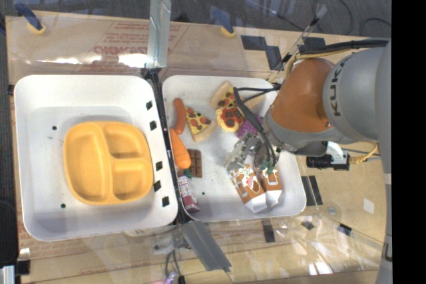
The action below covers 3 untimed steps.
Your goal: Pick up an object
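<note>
bench (pixel 80 43) bearing two white bins (pixel 26 163)

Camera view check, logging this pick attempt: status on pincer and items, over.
Pincer low in right bin, over the milk carton; grasp unconfirmed. Pizza slices and carrot lie close by. Yellow tray sits in left bin.

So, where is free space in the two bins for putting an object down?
Left bin: bare white floor all around the yellow tray, widest along its left and bottom walls. Right bin: one bare strip between the chocolate bar and the milk carton. Crowded along the divider and under the gripper.
</note>
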Each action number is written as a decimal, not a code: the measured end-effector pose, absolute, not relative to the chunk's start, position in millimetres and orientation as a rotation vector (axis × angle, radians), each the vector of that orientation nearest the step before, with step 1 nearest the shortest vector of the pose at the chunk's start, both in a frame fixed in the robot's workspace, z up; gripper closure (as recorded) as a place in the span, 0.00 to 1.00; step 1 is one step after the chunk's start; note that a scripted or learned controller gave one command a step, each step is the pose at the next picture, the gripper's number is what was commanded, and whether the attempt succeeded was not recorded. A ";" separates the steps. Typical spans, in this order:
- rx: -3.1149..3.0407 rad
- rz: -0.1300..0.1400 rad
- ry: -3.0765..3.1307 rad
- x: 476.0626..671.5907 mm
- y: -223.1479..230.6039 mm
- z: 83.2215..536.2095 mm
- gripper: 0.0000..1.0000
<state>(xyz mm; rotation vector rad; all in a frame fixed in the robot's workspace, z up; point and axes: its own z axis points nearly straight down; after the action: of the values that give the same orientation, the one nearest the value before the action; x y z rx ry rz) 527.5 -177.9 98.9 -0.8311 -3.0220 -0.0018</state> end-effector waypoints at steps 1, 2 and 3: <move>-0.903 -0.001 -3.004 504.5 -132.4 90.1 1.00; -0.215 -0.004 -3.130 517.4 -209.5 116.4 1.00; 0.562 -0.004 -3.089 534.1 -208.4 134.4 1.00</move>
<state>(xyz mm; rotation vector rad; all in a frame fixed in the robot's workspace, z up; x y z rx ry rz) 534.1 -208.4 134.4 0.5616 -3.0895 -0.0039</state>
